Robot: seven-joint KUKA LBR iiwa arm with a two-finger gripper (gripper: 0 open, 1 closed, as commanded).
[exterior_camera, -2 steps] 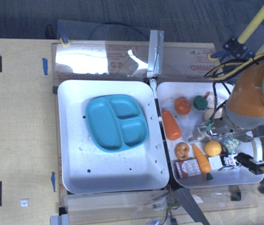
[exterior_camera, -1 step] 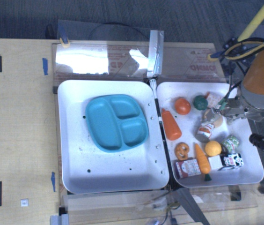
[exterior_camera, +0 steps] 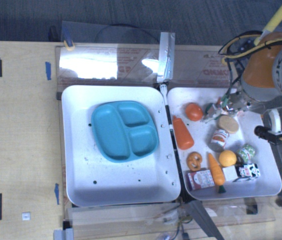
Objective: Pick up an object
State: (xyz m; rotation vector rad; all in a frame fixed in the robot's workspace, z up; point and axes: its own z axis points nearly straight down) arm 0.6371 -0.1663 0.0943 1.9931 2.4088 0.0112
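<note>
Hovering low in right white bin (exterior_camera: pixel 273 184), far end: end effector (exterior_camera: pixel 229 105), finger state unreadable. Round beige disc-shaped object (exterior_camera: pixel 228 123) just below it, nearly touching. Red-orange tomato (exterior_camera: pixel 194 111) to its left. Blue divided plastic tray (exterior_camera: pixel 125 130) in left bin.

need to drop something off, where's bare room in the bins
Left bin: bare floor rings the blue tray, widest along the near edge. Right bin: crowded, with only a strip beside its right wall, past the orange.
</note>
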